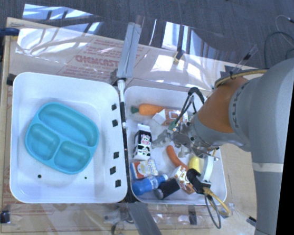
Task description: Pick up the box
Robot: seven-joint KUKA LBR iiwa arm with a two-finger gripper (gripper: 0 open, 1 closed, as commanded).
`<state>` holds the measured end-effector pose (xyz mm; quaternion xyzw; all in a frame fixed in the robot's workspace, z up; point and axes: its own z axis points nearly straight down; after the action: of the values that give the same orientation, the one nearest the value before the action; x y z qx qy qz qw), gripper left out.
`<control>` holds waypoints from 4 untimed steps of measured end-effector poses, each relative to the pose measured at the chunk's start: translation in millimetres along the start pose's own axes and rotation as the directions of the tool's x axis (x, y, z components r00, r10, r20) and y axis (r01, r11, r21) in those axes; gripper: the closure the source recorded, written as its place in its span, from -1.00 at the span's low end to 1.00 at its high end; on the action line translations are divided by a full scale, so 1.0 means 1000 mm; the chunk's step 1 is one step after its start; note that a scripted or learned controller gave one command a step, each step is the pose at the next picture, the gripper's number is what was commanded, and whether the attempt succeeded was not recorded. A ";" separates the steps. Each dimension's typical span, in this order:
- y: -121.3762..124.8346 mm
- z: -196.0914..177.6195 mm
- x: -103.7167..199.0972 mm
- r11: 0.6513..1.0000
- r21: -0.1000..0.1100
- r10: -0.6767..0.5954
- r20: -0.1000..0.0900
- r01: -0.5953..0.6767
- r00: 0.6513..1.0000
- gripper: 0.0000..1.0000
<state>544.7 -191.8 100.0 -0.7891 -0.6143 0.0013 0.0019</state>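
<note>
Bins are sitting side by side on the bench (48, 54), seen from above at a slant. In the left bin (17, 178) a blue divided tray (62, 137) is lying flat. The right bin (218, 189) is holding a clutter of small things: an orange carrot (150, 110) near the far wall, a small black-and-white box (143, 144) lying close to the wall shared with the left bin, a blue bottle (147, 183) near the front, a black piece (168, 188) just beside it, a red sausage-shaped item (174, 155) and a yellow item (195, 163). The grey arm (254, 111) is reaching in from the right, with the tool (172, 134) hanging over the middle of the right bin, to the right of the box and apart from it. Whether the tool is released or clenched, I cannot tell; wires and brackets are hiding it.
</note>
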 end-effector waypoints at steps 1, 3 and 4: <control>0.013 -0.020 0.015 0.924 0.003 0.382 0.001 -0.382 0.924 -1.00; -0.072 0.009 0.016 0.954 -0.005 0.300 -0.003 -0.300 0.954 -1.00; 0.024 0.008 0.060 0.935 -0.013 0.355 0.007 -0.355 0.935 -1.00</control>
<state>582.3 -139.9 92.3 -0.8869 -0.4619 0.0017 -0.0057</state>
